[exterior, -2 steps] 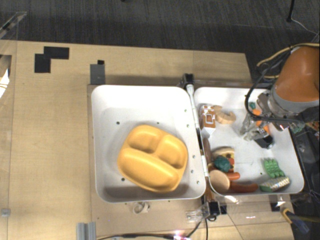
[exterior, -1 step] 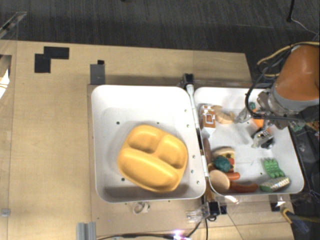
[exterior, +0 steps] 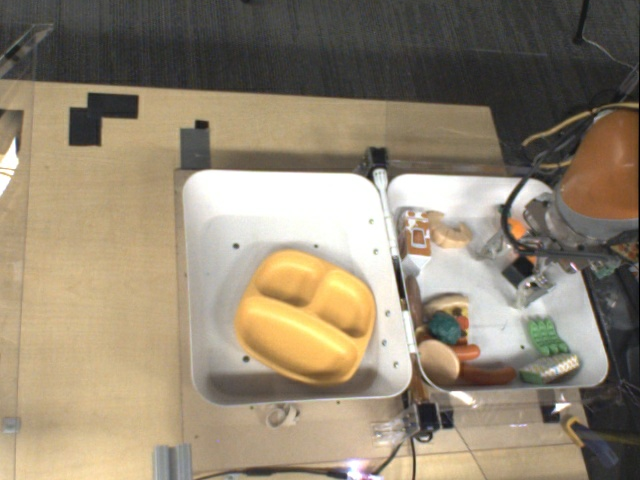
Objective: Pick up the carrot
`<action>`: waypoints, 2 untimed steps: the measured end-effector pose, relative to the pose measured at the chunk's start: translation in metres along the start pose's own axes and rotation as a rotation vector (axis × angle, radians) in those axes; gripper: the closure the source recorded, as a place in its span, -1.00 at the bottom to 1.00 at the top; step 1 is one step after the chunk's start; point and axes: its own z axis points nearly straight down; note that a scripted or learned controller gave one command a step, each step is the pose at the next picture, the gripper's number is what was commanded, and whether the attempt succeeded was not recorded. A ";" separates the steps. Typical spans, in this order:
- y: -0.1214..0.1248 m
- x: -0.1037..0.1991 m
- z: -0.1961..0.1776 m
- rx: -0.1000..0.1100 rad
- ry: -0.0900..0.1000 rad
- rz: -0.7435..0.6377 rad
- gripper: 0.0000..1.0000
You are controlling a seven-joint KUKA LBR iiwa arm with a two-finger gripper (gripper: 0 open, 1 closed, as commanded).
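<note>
The carrot (exterior: 466, 351) lies near the front left corner of the right bin (exterior: 590, 318), among other toy food. The jaws (exterior: 528, 276) hang above the bin's middle, and I cannot tell how they stand. A big yellow toy (exterior: 305, 315) fills the left bin (exterior: 215, 228).

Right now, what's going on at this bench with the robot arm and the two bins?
A grey and orange robot arm reaches in from the right over the right bin, its gripper hanging above the bin floor with nothing visibly between its fingers. Small toy foods crowd that bin's near left corner; the carrot it should pick is hard to single out among them. The left bin holds one large yellow bread-shaped toy. No pickup has happened yet.
</note>
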 end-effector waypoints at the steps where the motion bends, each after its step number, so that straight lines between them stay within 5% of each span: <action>1: 0.009 0.015 -0.001 0.002 -0.001 0.101 -1.00; 2: 0.023 0.042 -0.001 0.002 -0.001 0.106 -1.00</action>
